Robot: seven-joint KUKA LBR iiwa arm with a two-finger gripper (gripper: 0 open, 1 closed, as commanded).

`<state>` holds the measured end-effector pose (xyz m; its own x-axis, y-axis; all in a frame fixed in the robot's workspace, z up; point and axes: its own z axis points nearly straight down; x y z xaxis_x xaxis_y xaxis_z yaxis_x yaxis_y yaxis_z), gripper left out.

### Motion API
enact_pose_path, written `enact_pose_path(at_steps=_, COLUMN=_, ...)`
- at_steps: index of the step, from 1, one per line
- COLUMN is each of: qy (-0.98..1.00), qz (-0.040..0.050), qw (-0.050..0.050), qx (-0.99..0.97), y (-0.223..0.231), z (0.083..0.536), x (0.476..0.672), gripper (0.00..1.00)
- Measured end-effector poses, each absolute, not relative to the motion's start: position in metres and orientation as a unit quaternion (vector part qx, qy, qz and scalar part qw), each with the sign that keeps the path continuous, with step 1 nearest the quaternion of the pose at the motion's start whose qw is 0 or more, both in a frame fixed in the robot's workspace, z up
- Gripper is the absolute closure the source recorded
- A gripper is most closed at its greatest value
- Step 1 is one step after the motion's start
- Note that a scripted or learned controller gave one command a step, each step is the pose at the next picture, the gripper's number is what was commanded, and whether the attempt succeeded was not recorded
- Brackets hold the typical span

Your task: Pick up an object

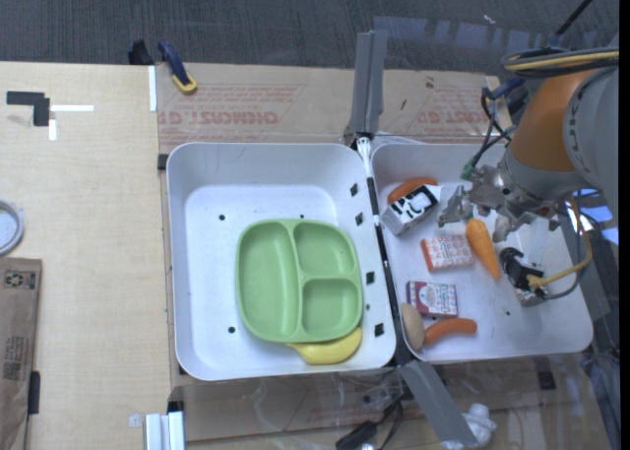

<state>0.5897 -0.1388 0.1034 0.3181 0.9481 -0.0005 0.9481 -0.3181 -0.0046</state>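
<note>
Nearest, by the front edge of the right bin (pixel 551 345), lie a sausage (pixel 451 329) and a small maroon carton (pixel 431 296), with a red-and-white packet (pixel 448 251) just behind. The carrot (pixel 482 247) sits mid-bin beneath the gripper (pixel 487 204); it looks light, stiff and smooth, so it is best pinched across its thick upper end. Whether the gripper is spread or closed I cannot tell; 1 white box (pixel 411 207) lies toward the far left corner.

Right bin (pixel 551 335) crowded, carrot (pixel 482 248) beside end effector (pixel 479 204)
</note>
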Motion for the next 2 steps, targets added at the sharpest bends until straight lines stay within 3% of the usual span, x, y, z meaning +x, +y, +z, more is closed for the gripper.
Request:
enact_pose_path(at_steps=1, qy=-0.584, qz=0.0024, qw=0.002, qx=-0.812, y=-0.14, z=0.112, x=0.589, gripper=1.0)
enact_pose_path(at_steps=2, qy=-0.582, qz=0.0013, qw=0.0, qx=-0.813, y=-0.095, z=0.247, x=0.608, gripper=1.0)
